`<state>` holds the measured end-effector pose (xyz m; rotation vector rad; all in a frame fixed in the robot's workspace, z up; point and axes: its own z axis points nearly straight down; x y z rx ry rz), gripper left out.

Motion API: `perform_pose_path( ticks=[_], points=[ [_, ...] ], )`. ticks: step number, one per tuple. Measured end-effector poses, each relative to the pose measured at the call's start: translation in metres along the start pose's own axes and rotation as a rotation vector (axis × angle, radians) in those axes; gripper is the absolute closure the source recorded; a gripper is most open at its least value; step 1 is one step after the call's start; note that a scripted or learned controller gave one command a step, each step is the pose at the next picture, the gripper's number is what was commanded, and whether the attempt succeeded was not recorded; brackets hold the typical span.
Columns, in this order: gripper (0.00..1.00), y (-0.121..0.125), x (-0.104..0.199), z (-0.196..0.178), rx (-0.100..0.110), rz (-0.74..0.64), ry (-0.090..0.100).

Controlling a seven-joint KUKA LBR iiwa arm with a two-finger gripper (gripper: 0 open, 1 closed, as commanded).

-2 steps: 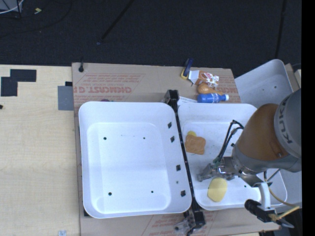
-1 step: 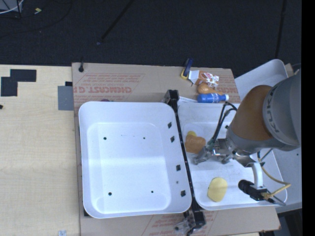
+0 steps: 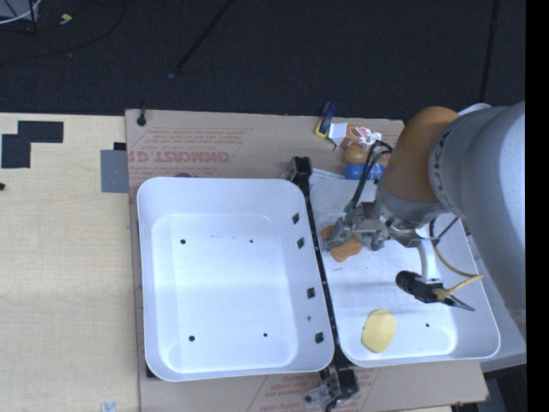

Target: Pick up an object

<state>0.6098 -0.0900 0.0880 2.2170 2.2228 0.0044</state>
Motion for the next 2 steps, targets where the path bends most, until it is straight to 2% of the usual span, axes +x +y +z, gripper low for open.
perform_pose_path(
  ticks=[1,2],
  points=[
    [1.0,-0.003,-0.001,-0.009,0.008,0.001,0.001],
    [1.0,0.038,0.069,-0.106,-0.007,-0.004,0.003]
  ],
)
